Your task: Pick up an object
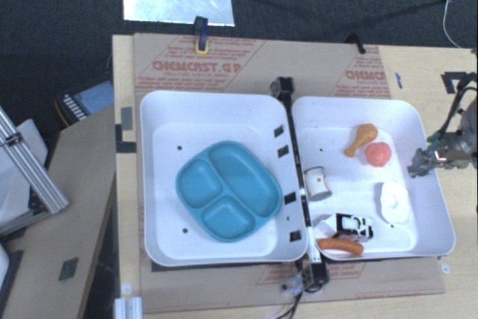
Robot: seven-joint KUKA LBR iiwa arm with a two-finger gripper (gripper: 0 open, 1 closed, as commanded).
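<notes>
The right bin [418,231] holds an orange toy drumstick [361,138], a pink-red ball [379,154], a small tin can lying on its side [317,183], a white fried-egg piece [393,203], a black-and-white toy car [353,224] and an orange sausage [340,244]. My gripper [420,164] hangs at the right rim of this bin, to the right of the pink-red ball and above the egg piece. It looks small and dark, and I see nothing held in it.
In the left bin [157,160] lies a blue divided plate [228,190]. A black clip strip [295,168] runs between the two bins. The bins rest on a cardboard sheet [224,67]. A metal frame [30,172] stands at the far left.
</notes>
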